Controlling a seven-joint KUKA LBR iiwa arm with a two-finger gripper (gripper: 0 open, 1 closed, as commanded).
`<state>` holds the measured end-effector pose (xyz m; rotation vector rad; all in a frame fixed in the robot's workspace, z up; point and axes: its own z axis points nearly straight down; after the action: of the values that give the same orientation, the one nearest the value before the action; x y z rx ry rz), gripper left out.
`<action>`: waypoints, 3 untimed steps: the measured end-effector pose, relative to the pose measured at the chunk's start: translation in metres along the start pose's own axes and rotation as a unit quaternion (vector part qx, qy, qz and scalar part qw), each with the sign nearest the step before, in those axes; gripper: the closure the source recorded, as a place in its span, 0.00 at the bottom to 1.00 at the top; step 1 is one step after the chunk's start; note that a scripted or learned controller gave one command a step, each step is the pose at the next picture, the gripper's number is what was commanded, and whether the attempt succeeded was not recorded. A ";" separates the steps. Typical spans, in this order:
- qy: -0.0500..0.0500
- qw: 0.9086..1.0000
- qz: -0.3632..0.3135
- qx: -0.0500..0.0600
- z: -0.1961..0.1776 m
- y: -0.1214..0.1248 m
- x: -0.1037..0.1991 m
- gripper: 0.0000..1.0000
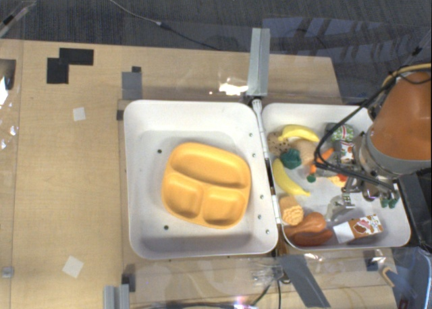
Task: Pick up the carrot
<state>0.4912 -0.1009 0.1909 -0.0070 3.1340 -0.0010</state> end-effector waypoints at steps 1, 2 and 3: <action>-0.005 0.993 -0.116 0.001 0.101 -0.018 -0.080 0.00; -0.008 0.993 -0.118 0.002 0.089 -0.017 -0.083 1.00; -0.002 0.969 -0.247 0.002 0.011 -0.085 -0.027 1.00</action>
<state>0.5187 -0.1857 0.1805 -0.7787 3.0325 -0.0099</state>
